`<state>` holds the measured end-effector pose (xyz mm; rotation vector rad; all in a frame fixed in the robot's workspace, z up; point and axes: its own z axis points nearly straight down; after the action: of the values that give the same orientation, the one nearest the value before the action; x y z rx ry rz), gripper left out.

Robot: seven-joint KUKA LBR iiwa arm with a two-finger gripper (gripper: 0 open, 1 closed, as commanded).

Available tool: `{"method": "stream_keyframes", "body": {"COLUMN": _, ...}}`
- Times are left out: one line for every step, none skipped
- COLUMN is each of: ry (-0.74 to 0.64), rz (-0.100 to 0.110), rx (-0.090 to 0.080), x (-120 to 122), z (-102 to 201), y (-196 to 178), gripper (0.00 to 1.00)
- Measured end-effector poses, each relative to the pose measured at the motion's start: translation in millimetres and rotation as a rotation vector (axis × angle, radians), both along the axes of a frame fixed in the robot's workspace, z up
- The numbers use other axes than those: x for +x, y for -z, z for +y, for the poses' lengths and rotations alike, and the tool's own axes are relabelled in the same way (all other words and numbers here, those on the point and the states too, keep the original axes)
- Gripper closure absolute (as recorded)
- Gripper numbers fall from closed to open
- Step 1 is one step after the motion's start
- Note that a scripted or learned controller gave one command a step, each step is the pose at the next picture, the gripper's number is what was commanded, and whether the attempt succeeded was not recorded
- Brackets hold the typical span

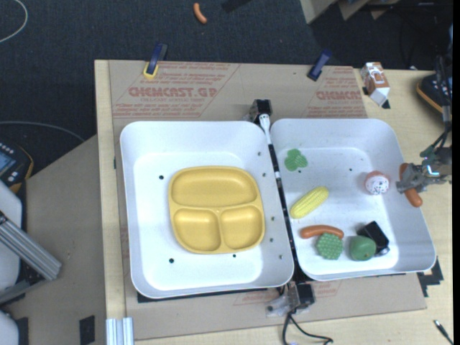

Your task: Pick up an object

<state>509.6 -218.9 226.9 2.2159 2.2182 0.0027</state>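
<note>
Yellow plastic corn [309, 201] lies mid right bin [402, 257], light, stiff, smooth; we would pinch it across its narrow middle. Whether the end effector [420, 172] at the rim is parted, we cannot tell.

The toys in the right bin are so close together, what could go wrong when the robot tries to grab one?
The sausage, the bumpy green ball, the green toy and the black piece crowd one corner, so the tool might nudge or catch two at once. The corn looks round and could roll away. The small white ball may too.
</note>
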Motion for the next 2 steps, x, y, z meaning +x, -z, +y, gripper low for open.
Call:
{"method": "stream_keyframes", "body": {"ry": -0.005, "rz": 0.005, "rx": 0.006, "x": 1, "z": 51, "y": -9, "gripper": 1.00}}
{"method": "stream_keyframes", "body": {"ry": -0.007, "rz": 0.004, "rx": 0.006, "x": 16, "z": 111, "y": -11, "gripper": 1.00}}
